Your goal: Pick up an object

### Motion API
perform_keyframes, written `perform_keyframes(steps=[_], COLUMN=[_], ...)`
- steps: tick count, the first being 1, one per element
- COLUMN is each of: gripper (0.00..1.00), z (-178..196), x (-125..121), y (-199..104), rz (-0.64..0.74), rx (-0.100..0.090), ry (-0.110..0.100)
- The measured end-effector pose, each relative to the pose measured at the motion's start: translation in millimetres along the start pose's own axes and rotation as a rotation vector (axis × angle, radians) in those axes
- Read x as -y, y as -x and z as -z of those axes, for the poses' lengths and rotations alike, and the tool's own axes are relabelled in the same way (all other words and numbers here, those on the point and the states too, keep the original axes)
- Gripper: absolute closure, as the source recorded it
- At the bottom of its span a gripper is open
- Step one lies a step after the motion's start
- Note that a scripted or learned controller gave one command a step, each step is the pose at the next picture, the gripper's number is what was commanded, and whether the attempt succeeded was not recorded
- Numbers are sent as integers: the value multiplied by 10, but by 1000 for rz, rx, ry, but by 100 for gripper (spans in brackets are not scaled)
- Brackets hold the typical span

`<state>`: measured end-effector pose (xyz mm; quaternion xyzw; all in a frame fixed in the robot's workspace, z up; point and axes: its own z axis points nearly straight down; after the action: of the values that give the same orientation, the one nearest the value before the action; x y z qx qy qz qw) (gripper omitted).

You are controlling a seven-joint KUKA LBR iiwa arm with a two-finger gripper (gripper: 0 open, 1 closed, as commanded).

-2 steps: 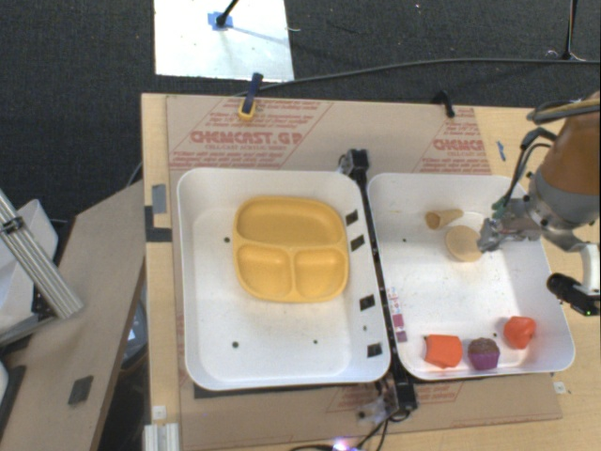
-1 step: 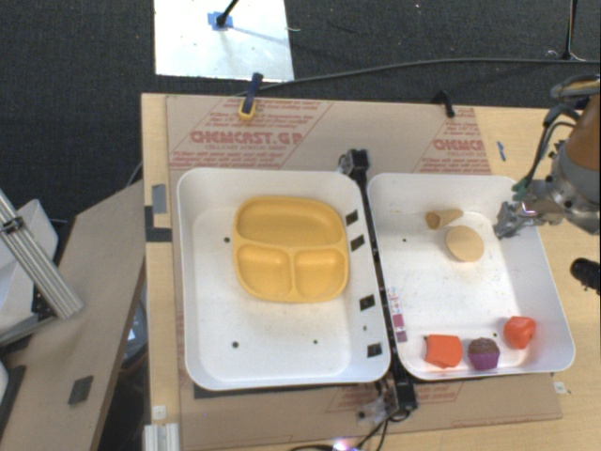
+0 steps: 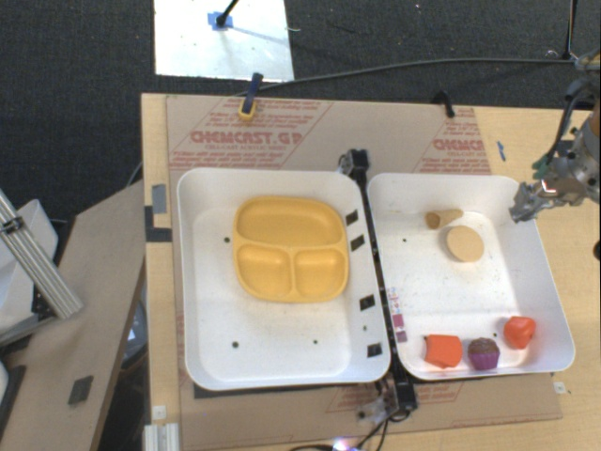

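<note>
Both white bins (image 3: 202, 280) look like smooth, slightly glossy moulded plastic. The yellow divided plate (image 3: 289, 248) is matt plastic. Under the bins lies brown printed cardboard (image 3: 282, 130) on a pale wood bench (image 3: 155, 158). The floor is dark, rough carpet (image 3: 75, 64), with a sheet of white paper (image 3: 188, 26) on it.

Both bins (image 3: 202, 252) white w/ small black marks; left one holds a yellow divided plate (image 3: 288, 249). Right bin: tan round disc (image 3: 464, 244), tan cork-like piece (image 3: 442, 218), orange block (image 3: 444, 350), purple cupcake-like toy (image 3: 484, 353), red-orange tomato-like toy (image 3: 519, 331). Bench board (image 3: 282, 125) light brown w/ red lettering; floor dark grey.
</note>
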<state>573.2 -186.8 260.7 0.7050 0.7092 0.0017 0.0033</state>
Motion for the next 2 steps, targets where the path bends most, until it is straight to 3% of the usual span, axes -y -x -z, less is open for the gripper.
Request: perform_keyframes(steps=[2], gripper=[100], z=[-78], x=[-273], y=[-1013], rz=[4], rx=[-3], ry=[-4])
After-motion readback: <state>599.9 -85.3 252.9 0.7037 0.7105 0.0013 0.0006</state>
